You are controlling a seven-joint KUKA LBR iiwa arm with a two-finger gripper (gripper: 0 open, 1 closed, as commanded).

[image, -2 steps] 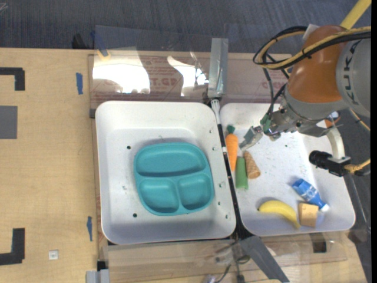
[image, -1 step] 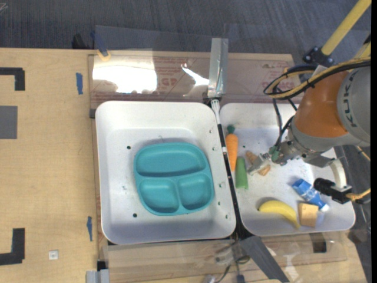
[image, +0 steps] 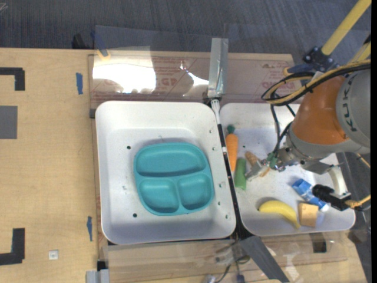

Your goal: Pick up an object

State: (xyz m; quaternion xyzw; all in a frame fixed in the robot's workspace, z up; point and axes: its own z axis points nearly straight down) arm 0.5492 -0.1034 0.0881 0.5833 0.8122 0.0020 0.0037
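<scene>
Right bin (image: 259, 119): 1 carrot (image: 232, 150); 1 banana (image: 279, 211); gripper (image: 259, 168) | left bin (image: 112, 175): 1 teal tray (image: 174, 177)

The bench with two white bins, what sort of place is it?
Probably a robotics lab's test bench: a robot arm reaches over a white bin of toy food, beside a bin holding a teal tray.

Floor: I see dark grey carpet (image: 177, 5) beyond the bench.
Bench: pale wooden top (image: 44, 158), with black corner marks and blue tape bits.
Light: glare on clear sheeting (image: 135, 75).
</scene>
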